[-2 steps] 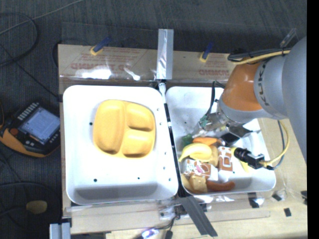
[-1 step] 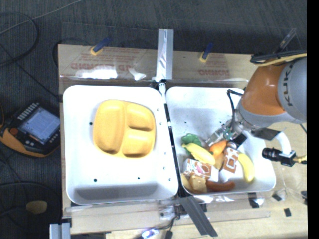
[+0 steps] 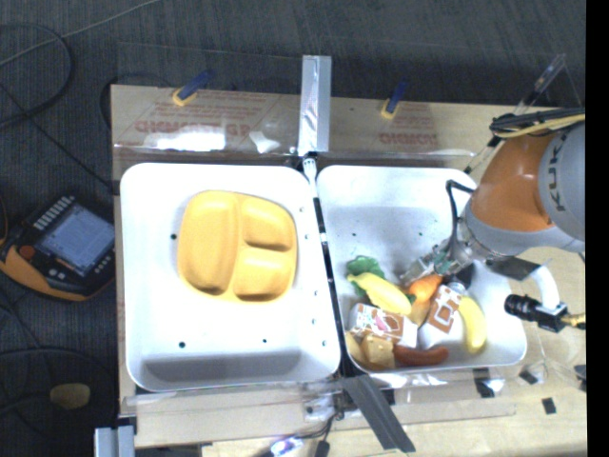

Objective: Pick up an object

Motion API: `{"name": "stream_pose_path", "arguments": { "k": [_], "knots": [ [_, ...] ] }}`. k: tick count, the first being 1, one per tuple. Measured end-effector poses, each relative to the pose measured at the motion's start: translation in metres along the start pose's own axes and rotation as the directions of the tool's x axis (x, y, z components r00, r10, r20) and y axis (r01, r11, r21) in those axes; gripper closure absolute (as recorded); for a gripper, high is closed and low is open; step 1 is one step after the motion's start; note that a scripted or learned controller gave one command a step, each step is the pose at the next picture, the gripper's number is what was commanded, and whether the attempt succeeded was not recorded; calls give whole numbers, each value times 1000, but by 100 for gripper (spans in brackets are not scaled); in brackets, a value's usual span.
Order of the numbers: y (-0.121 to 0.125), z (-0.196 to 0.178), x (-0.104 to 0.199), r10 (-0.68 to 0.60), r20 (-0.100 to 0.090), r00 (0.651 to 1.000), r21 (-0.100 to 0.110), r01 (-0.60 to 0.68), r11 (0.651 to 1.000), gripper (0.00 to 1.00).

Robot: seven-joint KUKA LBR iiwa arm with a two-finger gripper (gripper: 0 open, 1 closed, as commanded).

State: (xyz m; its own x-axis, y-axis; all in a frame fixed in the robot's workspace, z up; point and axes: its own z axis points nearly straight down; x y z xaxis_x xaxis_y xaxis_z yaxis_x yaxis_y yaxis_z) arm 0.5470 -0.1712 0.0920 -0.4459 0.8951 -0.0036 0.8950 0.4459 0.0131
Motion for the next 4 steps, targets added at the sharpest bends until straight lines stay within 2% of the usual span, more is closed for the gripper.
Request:
{"name": "stream_pose_path", "arguments": {
  "k": [1,2,3,4],
  "knots": [
    [35,1,-1,399,8,917,2,-399,917,100],
    [6,1,-60,207,9,978,0,-207,978,100],
    [12,2,-51,194,-6,981,3,-194,981,0],
    [-30,0,-28,139,7,990,0,-139,990,0]
  ]
}}
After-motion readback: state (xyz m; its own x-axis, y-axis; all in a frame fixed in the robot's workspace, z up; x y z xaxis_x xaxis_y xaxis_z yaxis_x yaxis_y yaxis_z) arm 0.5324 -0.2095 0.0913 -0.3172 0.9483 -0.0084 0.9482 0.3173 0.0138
